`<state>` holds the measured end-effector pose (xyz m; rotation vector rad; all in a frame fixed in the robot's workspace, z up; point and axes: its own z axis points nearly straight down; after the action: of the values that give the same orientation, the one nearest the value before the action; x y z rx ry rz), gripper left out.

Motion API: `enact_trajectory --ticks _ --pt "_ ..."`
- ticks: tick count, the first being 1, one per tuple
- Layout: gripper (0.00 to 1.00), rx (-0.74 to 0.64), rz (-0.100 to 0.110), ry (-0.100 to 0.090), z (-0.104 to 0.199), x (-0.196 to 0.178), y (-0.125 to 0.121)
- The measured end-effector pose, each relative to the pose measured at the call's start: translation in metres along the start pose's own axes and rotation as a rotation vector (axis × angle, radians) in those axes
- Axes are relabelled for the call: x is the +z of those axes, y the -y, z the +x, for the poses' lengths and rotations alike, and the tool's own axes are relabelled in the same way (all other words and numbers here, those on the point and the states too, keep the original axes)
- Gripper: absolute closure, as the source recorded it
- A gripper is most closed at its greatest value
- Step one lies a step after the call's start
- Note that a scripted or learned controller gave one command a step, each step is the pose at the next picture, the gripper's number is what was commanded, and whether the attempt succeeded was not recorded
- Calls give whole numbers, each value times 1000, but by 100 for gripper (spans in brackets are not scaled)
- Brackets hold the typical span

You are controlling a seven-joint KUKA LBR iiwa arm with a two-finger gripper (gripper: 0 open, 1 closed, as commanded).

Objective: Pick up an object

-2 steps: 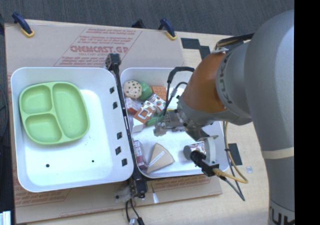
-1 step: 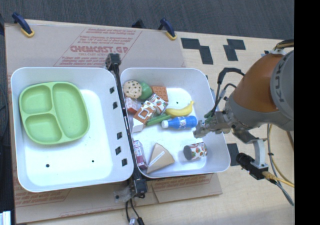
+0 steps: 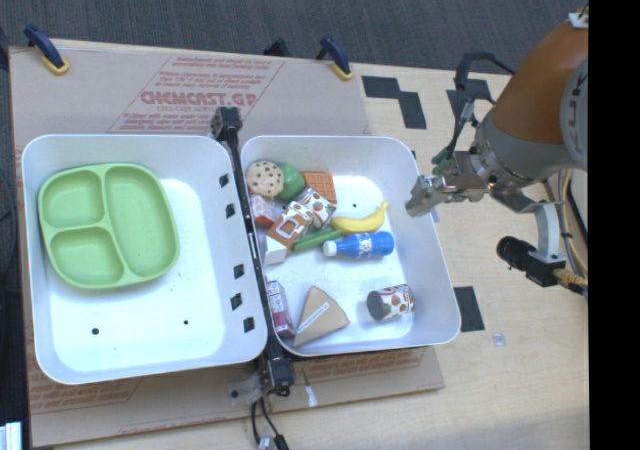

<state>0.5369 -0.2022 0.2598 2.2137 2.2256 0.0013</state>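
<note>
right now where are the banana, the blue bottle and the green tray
banana (image 3: pixel 362 220), camera view, middle of its yellow curve
blue bottle (image 3: pixel 362 247), camera view, middle of its blue body
green tray (image 3: pixel 140 223), camera view, floor of its large right compartment

Arm (image 3: pixel 540 98): cut off at right edge. Tool (image 3: pixel 425 196): finger state too blurred to tell. Small items (image 3: pixel 290 218) at right bin's left wall: overlapping, partly hidden, not identifiable. Cardboard print (image 3: pixel 200 98): too small to read.
</note>
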Motion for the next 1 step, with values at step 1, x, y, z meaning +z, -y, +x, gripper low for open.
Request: enact_trajectory --ticks 1 --pt "100 -1 2 -1 -5 35 -86"
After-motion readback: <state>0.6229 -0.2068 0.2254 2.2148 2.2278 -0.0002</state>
